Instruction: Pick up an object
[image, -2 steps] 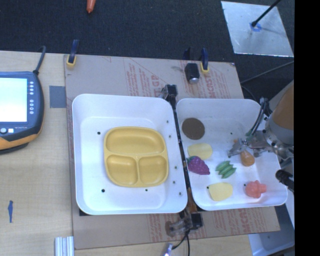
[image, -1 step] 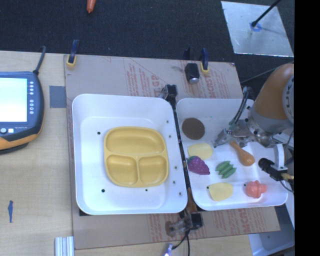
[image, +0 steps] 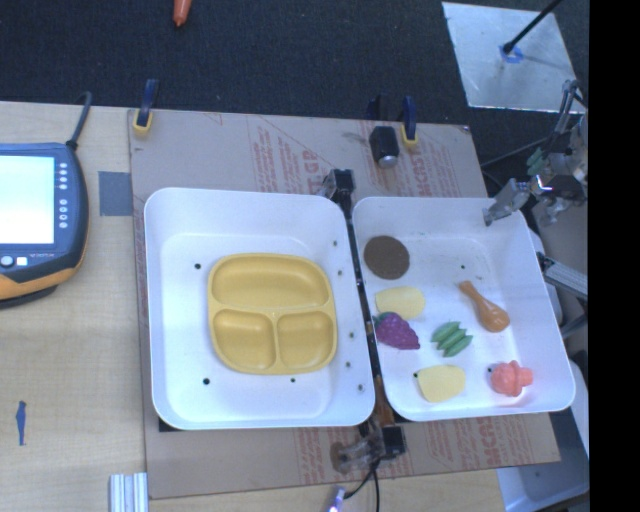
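Fingers' state cannot tell; gripper (image: 545, 185) parked at far right, off right bin (image: 530, 400). Toy foods scattered loose there, apart, for single picks. Yellow tray (image: 272, 312) fills left bin (image: 170, 330).

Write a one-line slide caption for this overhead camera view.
Yellow three-compartment plastic tray in the left white bin; six toy foods, including a purple grape bunch, in the right white bin.
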